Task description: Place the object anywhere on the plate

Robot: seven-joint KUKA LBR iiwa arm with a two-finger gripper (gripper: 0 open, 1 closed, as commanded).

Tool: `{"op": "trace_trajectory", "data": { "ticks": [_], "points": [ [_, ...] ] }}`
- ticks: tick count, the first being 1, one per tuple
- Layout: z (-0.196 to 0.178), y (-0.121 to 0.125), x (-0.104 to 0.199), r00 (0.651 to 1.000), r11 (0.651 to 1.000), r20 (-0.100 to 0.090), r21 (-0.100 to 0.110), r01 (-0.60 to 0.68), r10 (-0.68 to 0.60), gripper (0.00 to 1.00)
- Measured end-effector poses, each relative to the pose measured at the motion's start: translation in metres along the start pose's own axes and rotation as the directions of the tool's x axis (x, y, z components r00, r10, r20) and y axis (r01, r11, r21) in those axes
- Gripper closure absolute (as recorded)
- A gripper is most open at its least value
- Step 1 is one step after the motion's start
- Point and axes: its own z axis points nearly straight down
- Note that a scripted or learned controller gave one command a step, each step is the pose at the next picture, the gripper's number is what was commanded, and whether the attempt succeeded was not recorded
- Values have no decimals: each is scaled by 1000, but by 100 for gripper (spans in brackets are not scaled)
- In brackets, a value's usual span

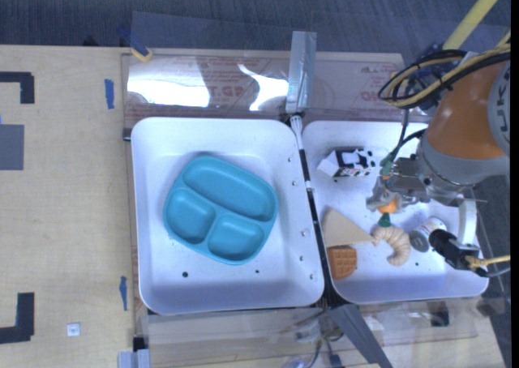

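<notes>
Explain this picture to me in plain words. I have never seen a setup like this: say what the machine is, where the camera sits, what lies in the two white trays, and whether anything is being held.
One camera looks down at a slant from above the bench. The grey machine with the orange band at the right is a robot arm; its gripper hangs low over the right bin. That bin holds small toy-like things: a black-and-white object, a tan wedge, a waffle-like square, a croissant-like piece and a small orange bit just under the gripper. The left bin holds a blue plate with three compartments, nothing visible in them. Whether the gripper holds anything cannot be told from here.
</notes>
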Motion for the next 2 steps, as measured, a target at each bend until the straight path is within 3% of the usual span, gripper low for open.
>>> {"op": "trace_trajectory", "data": {
  "ticks": [1, 2],
  "points": [
    [0, -4, 71, 1000, 1000, 0, 1, -18, 18, 100],
    [1, 17, 148, 999, 999, 0, 3, -37, 37, 100]
  ]
}}
